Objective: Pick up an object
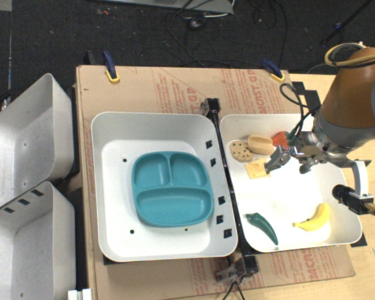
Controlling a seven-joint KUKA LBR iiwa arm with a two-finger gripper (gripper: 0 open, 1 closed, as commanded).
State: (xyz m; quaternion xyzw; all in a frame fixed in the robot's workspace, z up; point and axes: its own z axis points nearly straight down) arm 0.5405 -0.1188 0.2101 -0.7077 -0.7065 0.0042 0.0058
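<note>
The hand (292, 157) hovers with fingers spread and holding nothing over the right bin (347, 230), just beside the bread roll (260, 144) and cheese slice (256, 170), seemingly lined up for a pick among that cluster.

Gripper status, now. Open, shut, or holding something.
Gripper: open, holding nothing, hanging over the right bin beside the bread roll and cheese slice.
</note>
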